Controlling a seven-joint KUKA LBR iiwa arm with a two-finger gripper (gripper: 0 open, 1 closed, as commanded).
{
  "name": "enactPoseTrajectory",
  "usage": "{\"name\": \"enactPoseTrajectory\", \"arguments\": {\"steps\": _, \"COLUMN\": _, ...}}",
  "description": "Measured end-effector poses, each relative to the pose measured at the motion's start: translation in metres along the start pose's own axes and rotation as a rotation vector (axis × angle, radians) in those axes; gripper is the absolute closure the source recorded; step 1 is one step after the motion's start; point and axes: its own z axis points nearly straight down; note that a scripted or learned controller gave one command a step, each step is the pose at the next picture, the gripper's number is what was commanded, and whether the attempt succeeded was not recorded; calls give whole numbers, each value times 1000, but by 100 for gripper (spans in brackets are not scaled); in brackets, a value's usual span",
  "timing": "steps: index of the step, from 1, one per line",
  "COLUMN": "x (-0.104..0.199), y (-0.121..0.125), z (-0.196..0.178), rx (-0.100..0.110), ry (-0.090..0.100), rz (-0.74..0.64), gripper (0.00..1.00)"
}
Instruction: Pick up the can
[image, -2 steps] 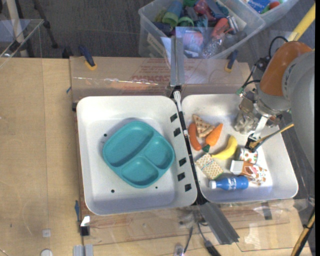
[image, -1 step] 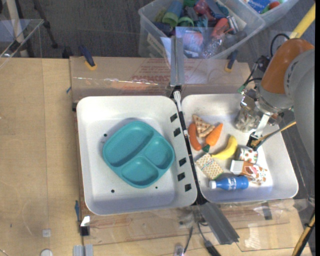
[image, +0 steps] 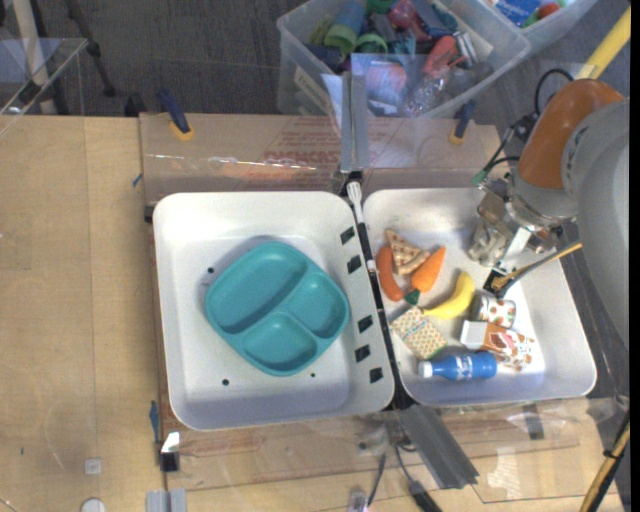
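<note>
No writing can be read: the labels in the right bin (image: 575, 375) are too blurred. The can (image: 515, 347), as best it can be made out, is the small orange-and-white patterned item at about 4 o'clock from that bin's centre, near the right wall and front rim. Its long axis and the way it points cannot be told. A small white carton (image: 498, 312) touches it at 11 o'clock, and a blue bottle (image: 460, 367) lies just beside it at 8 o'clock, its length running 3 to 9 with the white cap toward 9.

The gripper (image: 500, 265) hangs over the bin's 1 o'clock part, apart from the can, with bare white floor below it; whether it is open or closed cannot be told. A banana (image: 455, 298), carrot (image: 428, 268) and pizza slice (image: 404, 252) crowd the bin's middle. The left bin (image: 180, 330) bears a teal divided plate (image: 275, 318)
</note>
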Motion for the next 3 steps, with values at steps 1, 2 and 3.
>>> {"name": "enactPoseTrajectory", "arguments": {"steps": 1, "x": -14, "y": 12, "z": 0, "rx": -1, "ry": 5, "rz": 203, "gripper": 100}}
{"name": "enactPoseTrajectory", "arguments": {"steps": 2, "x": -12, "y": 12, "z": -10, "rx": -2, "ry": 5, "rz": 199, "gripper": 100}}
{"name": "enactPoseTrajectory", "arguments": {"steps": 3, "x": -12, "y": 12, "z": -20, "rx": -2, "ry": 4, "rz": 196, "gripper": 100}}
